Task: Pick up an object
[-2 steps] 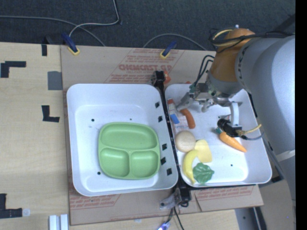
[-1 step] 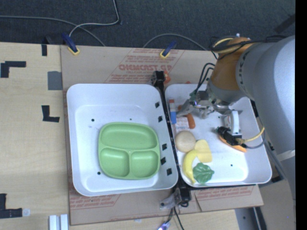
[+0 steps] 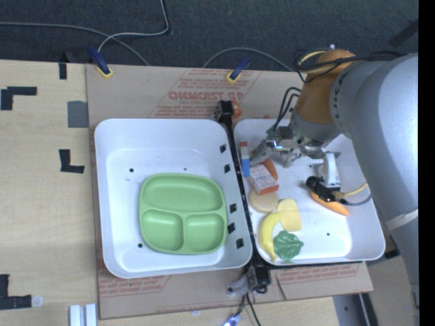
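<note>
1. The gripper (image 3: 275, 148) hangs low in the right bin (image 3: 360, 250), just above the orange box (image 3: 264, 175); I cannot tell its state.
2. Nothing visibly sits in its grasp.
3. Below the box lie a tan disc (image 3: 264, 200), a banana (image 3: 268, 235) and a green leaf (image 3: 288, 246); a carrot (image 3: 329, 202) lies to its right.
4. Best to centre over the box, descend straight and avoid the bin's wall.

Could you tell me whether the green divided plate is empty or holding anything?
Empty: the green divided plate shows three bare compartments.
</note>
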`<state>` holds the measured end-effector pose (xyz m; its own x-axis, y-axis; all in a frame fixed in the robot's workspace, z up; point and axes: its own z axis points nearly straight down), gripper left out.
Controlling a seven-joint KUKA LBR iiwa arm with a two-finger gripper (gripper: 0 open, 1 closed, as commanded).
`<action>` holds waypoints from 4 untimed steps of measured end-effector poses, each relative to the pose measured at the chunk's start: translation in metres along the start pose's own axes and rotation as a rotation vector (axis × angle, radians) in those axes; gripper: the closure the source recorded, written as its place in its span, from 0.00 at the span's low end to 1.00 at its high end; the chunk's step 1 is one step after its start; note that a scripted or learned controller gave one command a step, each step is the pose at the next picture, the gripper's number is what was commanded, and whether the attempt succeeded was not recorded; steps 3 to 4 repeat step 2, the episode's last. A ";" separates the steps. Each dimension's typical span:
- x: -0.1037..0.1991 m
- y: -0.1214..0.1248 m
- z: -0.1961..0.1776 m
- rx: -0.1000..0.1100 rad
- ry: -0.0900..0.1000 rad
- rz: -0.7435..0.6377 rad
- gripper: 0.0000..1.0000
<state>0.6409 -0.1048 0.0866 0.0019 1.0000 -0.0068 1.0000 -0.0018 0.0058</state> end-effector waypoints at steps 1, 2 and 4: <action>-0.006 0.016 0.001 0.003 0.006 -0.004 0.00; -0.006 0.016 -0.009 0.003 0.005 -0.006 1.00; -0.006 0.016 -0.009 0.003 0.005 -0.006 1.00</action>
